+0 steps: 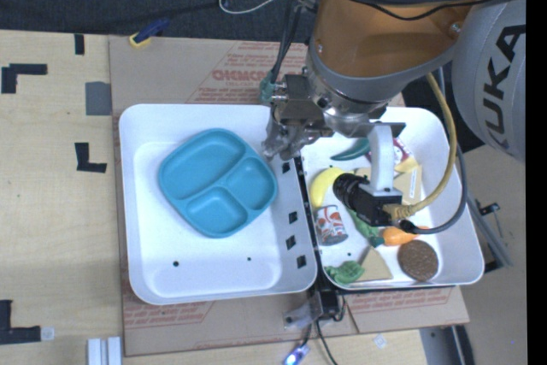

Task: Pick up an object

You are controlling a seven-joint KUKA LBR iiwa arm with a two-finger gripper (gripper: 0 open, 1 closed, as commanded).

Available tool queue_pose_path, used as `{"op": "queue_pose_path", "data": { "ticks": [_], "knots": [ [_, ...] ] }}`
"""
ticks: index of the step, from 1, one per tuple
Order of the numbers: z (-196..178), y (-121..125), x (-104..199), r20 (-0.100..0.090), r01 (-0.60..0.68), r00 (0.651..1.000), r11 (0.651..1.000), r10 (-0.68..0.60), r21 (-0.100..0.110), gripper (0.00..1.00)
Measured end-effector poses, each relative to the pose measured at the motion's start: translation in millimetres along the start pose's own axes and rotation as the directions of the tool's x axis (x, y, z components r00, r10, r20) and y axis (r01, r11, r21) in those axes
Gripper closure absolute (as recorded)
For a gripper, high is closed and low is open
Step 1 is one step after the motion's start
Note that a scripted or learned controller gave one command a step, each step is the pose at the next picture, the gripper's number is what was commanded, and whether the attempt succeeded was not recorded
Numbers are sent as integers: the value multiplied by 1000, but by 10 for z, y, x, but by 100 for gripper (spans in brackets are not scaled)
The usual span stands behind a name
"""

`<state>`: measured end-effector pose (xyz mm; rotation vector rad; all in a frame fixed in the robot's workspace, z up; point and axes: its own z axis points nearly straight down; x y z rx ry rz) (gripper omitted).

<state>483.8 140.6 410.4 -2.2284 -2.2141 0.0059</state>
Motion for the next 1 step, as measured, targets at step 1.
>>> {"op": "queue_pose_path", "data": {
  "ticks": [1],
  "knots": [
    [-98, -5, 52, -1, 9, 1000, 1000, -9, 1, 100]
  ]
}}
